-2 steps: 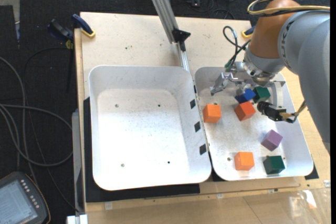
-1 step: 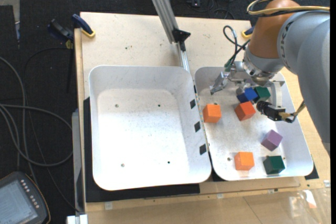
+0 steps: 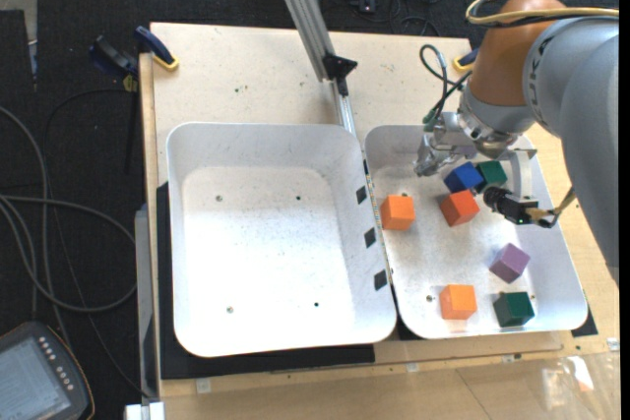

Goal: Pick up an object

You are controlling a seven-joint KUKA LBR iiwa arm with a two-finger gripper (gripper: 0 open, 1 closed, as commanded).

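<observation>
The right bin [image 3: 413, 256] holds several small blocks. An orange cube [image 3: 398, 210] lies near its left wall. A red-orange cube [image 3: 459, 208], a blue cube [image 3: 462, 178] and a green cube [image 3: 491, 174] cluster at the back right. My gripper [image 3: 431, 160] hangs low over the back of this bin, just left of the blue cube and above the orange cube in the view. Nothing shows held in it.
A purple cube [image 3: 510, 262], a second orange cube [image 3: 458, 301] and a dark green cube [image 3: 514, 308] sit toward the bin's front. The left bin [image 3: 197, 152] lies beside it. A slanted metal rail [image 3: 300, 0] reaches down to the bins' shared back corner.
</observation>
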